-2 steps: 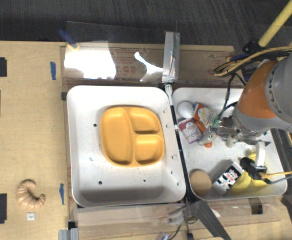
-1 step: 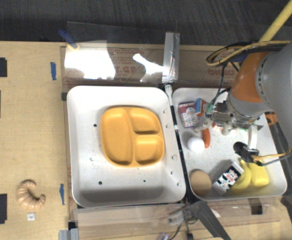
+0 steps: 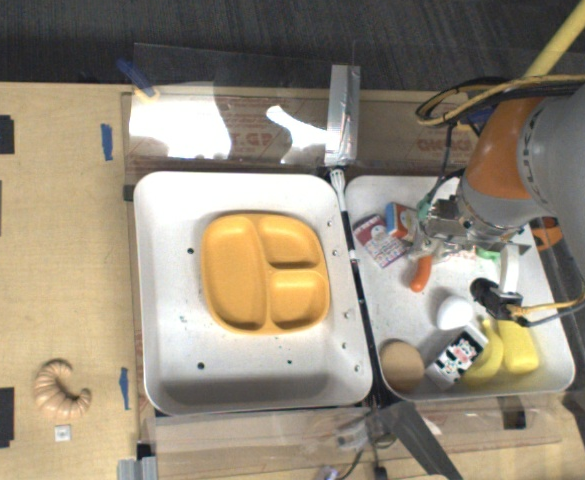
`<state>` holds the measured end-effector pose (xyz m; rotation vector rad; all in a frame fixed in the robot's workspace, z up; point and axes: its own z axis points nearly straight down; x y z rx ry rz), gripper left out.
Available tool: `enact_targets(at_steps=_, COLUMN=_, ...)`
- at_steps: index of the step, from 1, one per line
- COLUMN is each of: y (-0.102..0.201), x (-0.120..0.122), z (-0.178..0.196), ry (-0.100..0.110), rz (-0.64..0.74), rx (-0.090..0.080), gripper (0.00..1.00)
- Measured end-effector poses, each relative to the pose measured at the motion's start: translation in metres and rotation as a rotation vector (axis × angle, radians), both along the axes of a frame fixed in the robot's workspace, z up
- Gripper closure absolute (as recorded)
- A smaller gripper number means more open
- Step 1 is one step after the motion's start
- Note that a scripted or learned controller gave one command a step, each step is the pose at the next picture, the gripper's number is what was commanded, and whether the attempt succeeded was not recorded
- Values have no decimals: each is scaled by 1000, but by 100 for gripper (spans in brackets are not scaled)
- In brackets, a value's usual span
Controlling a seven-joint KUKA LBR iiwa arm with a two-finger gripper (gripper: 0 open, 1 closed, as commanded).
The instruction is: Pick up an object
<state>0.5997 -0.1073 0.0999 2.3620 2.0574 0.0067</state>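
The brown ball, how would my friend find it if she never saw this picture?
Start at the white bin on the right, the crowded one. Look along its near edge to the corner beside the other bin. The brown ball sits there, next to a black-and-white box; it is the bin's one plain, round, tan thing.

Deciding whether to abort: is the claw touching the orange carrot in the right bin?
Cannot tell. In the camera view the claw sits directly over the carrot's upper end, hiding any contact or gap.
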Motion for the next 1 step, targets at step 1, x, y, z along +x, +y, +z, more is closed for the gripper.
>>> enact_targets(at_steps=1, y=118, x=4, z=116, ry=0, rz=1, rx=9, gripper=100)
